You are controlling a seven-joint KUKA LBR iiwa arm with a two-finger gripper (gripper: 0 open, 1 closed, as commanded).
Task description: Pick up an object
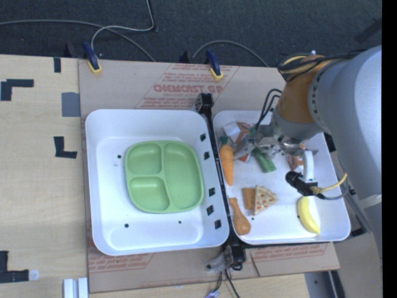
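Observation:
The right bin point(332, 231) holds several toy foods: an orange carrot point(227, 164) along its left wall, a pizza slice point(259, 199) in the middle, a brown drumstick-like piece point(239, 216) at the lower left, a yellow banana point(308, 215) at the lower right, and a green piece point(265, 161) near the top. My gripper point(253, 145) reaches down into the upper part of this bin, just above the green piece and beside a small red and white item point(239, 131). The arm's wrist covers its fingers.
The left bin point(105, 228) holds a green divided plate point(164, 176). A black clip strip point(212, 166) runs between the two bins. The grey arm with its orange band point(298, 98) fills the upper right. Cables and two blue clamps point(93, 59) lie at the bench's far edge.

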